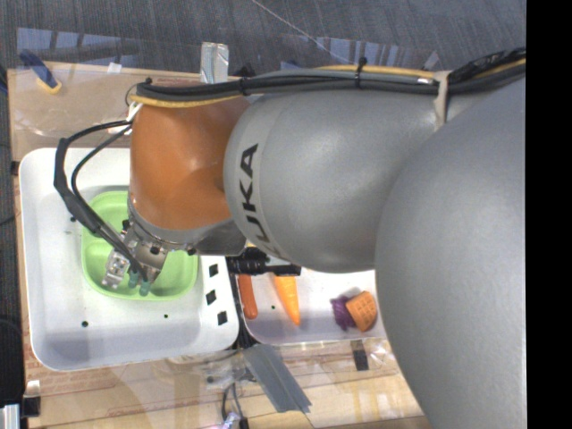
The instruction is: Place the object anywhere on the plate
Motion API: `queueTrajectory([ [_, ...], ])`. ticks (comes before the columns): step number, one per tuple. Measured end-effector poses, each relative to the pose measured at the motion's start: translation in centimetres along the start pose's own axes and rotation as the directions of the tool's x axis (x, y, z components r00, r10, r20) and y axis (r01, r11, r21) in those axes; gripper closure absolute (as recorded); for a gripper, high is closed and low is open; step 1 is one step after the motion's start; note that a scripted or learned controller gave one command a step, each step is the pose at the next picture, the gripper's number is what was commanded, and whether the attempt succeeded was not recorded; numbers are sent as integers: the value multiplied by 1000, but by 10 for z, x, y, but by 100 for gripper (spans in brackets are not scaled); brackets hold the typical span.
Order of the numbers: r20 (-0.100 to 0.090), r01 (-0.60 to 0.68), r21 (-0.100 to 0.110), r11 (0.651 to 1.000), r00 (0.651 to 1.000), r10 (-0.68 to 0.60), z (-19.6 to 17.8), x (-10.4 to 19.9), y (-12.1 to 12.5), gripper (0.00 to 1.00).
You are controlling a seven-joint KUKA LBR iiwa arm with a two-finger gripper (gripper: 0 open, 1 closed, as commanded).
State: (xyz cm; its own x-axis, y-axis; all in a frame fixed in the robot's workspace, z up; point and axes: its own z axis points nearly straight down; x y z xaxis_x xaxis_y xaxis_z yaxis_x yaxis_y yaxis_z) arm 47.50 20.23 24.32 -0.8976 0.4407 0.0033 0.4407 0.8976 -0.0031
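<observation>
The grey arm [357, 168] looms over the green plate [179, 280], likely there for the drop. Its hand [134, 271] hangs over the plate; grip state unclear. Beyond the plate's right, carrots [288, 298] and an orange-purple toy [356, 311] lie in the neighbouring bin [313, 333], so the task's object can't be singled out.

robot lab | KUKA arm [357, 177] | white bins [54, 329] | taped bench [54, 105] | grey carpet [107, 7]

A single fixed camera looks down at a slant on the desk [71, 391] and both white bins [45, 329], close enough that the arm [357, 177], entering from the right, covers much of the frame.
</observation>
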Motion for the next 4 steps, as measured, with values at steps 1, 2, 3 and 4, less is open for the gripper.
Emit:
queueTrajectory([
  [1,1,74,2,997,997,-74,45,-75,55,100],
  [2,0,509,1,861,861,-509,66,-41,39,100],
  [3,1,509,1,861,861,-509,66,-42,39,0],
  [4,0,160,1,987,987,-160,54,-3,19,0],
])
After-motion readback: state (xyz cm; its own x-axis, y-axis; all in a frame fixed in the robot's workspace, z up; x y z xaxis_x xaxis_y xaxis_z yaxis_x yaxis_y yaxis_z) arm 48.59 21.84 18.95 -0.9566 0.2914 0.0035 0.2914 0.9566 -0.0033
